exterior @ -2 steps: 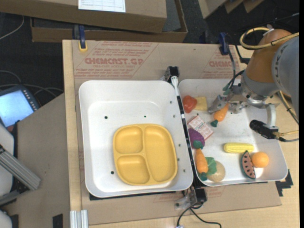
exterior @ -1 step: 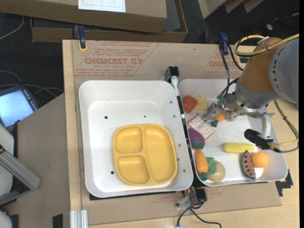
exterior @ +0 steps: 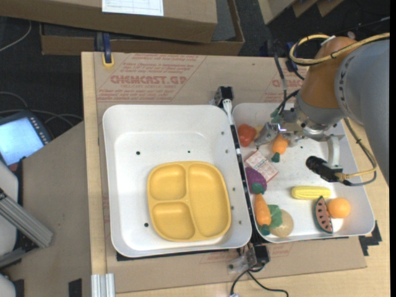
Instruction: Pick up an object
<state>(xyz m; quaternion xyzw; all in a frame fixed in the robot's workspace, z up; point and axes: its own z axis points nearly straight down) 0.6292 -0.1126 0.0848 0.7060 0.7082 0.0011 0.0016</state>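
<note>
The grey arm with its orange band reaches into the right-hand shallow white bin (exterior: 365, 218), and its gripper (exterior: 278, 135) hangs low over the bin's upper left part, just above a small orange carrot-shaped toy (exterior: 279, 145); whether the fingers are spread or closed cannot be told from this slanted view. Near that toy lie a red-orange round toy (exterior: 247, 133), a pink-and-white packet (exterior: 258, 163) and a purple toy (exterior: 255, 179). To do the grasp well, the arm should probably centre over the small carrot toy, descend straight, and close on it alone, keeping clear of the bin wall and neighbours. The left bin (exterior: 124, 135) holds a yellow divided plastic tray (exterior: 189, 201).
</note>
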